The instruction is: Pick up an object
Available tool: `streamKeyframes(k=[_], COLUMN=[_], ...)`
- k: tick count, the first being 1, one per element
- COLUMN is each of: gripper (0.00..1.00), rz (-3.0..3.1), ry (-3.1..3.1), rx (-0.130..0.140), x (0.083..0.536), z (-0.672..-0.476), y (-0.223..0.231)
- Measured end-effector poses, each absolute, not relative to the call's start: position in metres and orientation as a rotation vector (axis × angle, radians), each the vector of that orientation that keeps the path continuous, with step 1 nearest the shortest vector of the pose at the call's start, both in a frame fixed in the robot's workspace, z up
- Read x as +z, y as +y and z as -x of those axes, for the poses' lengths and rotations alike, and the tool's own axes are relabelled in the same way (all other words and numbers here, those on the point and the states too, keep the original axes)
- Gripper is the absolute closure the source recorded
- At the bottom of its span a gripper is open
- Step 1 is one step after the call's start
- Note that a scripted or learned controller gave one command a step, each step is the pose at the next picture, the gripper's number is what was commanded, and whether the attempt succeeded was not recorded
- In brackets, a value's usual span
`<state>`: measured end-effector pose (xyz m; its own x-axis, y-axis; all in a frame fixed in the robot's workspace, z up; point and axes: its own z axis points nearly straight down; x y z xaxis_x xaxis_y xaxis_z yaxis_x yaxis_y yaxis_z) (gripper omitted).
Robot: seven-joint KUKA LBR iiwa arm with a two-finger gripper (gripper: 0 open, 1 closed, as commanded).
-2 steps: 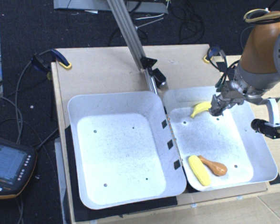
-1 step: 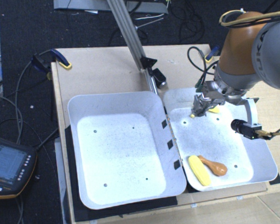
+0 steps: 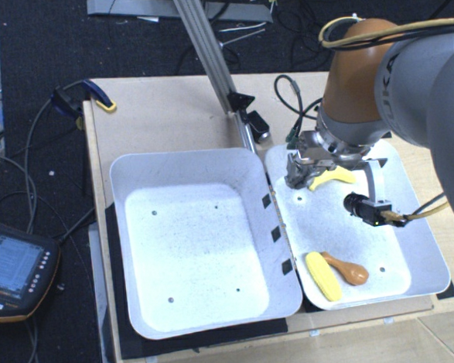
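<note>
My gripper (image 3: 296, 178) hangs low over the back left part of the right bin (image 3: 417, 241), below the grey arm with its orange band. A small curved yellow piece (image 3: 334, 179) lies just to the gripper's right, close to or touching it; I cannot tell whether it is gripped. Near the bin's front lie a yellow oblong object (image 3: 323, 276) and a brown drumstick-shaped object (image 3: 349, 269), touching each other and well apart from the gripper.
The left bin (image 3: 192, 241) sits beside the right one, and their rims meet in the middle. A slanted metal pole (image 3: 212, 54) rises behind the bins. A black cabled unit (image 3: 366, 207) hangs off the arm over the right bin.
</note>
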<state>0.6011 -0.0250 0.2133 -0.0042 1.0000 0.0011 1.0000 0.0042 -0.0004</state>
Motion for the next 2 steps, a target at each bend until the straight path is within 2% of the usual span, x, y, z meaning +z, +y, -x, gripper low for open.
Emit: streamKeyframes(k=[1,2], gripper=[1.0,1.0], rz=[2.216,2.215], ry=[-2.227,-2.226], rx=[-0.003,-0.001], x=[0.231,0.225], z=[-0.609,-0.618], y=[0.029,0.085])
